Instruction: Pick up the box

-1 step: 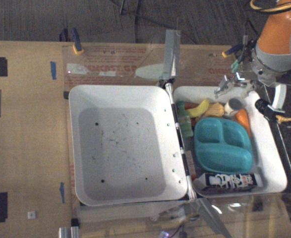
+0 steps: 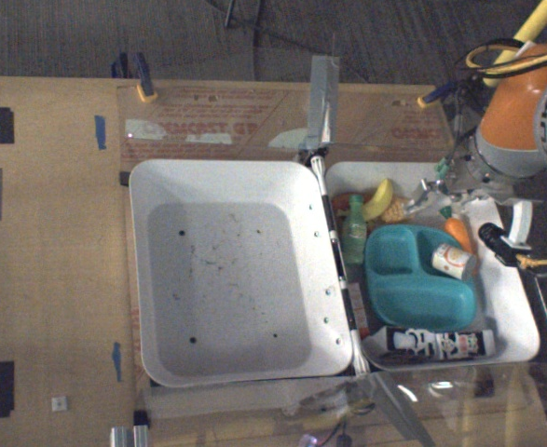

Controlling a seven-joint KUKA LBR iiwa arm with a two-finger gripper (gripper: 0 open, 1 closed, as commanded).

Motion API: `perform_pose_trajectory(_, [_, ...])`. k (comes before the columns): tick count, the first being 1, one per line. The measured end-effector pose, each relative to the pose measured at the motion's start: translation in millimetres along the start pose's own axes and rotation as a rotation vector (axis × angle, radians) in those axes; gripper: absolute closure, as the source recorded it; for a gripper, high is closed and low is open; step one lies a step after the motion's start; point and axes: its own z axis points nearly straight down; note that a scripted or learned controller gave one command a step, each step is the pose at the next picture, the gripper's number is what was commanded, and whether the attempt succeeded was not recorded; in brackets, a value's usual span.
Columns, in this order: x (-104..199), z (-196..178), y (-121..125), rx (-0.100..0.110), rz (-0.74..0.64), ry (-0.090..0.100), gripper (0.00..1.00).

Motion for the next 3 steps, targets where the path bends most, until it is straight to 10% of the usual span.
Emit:
perform_pose_trajectory(1, [0.4, 25.9, -87.3, -0.001, -0.018, 0.002, 0.0])
perform_pose_trajectory(2, [-24.8, -211.4, -160.9, 0.003, -0.089, 0.002, 0.0])
perform_pose_trajectory(3, [-25.0, -221.7, -159.6, -0.001, -0.09, 0.0, 1.0])
